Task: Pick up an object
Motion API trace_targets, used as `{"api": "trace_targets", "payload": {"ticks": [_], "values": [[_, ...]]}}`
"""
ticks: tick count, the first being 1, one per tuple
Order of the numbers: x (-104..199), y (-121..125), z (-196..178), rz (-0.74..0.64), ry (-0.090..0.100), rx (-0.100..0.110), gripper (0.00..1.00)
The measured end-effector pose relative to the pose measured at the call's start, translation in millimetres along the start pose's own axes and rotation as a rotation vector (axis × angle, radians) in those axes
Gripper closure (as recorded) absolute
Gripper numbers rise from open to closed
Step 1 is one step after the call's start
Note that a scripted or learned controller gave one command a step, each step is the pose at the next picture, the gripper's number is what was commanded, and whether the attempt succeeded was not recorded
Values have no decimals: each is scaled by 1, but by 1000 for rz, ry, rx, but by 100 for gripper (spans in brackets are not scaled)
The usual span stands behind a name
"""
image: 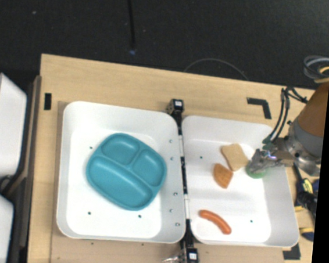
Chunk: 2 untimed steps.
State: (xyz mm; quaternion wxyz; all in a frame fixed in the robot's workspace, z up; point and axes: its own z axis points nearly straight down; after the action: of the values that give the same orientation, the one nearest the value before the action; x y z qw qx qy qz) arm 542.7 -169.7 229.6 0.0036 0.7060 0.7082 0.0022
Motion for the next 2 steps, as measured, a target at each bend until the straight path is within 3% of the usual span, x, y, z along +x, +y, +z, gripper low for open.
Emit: {"api": "trace_targets", "payload": {"ticks": [2], "values": [[110,16,-15,-5,3,5,100]]}}
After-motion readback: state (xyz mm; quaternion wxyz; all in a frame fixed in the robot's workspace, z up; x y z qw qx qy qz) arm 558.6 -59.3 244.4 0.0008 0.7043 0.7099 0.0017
